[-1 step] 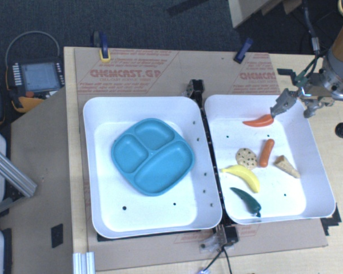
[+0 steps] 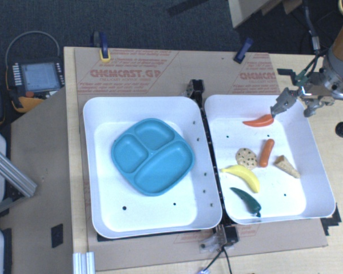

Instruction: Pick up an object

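Camera view showed the gripper (image 2: 279, 107) low at the far edge of the right bin (image 2: 314, 153), its fingertips closed on the right end of the red chili pepper (image 2: 258, 121), which lay just clear of that bin's far wall. The hold looked thin, at the very tip. A slow, straight lift would probably have served best, so the pepper neither swung nor slipped free.

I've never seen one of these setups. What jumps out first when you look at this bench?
The big blue plastic divided plate lying alone in the left white bin. Next, the bright toy food scattered in the right white bin: a yellow banana, an orange sausage, a green pepper. At that bin's far right corner, the arm's gripper hangs by a red chilli.
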You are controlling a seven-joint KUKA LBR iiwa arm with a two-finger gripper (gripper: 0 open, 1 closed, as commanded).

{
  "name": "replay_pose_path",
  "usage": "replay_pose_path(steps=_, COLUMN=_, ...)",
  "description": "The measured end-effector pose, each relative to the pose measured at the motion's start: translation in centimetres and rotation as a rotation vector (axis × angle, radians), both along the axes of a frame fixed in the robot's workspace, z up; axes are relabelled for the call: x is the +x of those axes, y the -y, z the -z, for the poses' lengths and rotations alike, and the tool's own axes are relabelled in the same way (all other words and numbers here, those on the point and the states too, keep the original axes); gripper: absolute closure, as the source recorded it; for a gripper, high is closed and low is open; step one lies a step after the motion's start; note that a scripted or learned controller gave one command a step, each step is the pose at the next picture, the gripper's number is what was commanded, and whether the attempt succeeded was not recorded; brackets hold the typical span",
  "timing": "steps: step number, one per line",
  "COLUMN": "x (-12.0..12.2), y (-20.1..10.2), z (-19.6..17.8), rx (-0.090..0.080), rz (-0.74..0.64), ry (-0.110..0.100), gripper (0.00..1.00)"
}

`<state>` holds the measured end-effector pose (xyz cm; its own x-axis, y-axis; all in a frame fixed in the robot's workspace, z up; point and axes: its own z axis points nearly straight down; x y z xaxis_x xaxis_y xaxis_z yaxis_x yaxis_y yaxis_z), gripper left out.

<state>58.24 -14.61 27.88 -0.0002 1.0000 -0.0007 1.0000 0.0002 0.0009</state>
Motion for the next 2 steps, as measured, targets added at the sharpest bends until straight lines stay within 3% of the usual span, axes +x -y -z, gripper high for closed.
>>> replay_pose_path(steps=2, x=-0.5, y=-0.9, z=12.1, rx=0.002, rz=0.0, ry=-0.005, gripper=0.0)
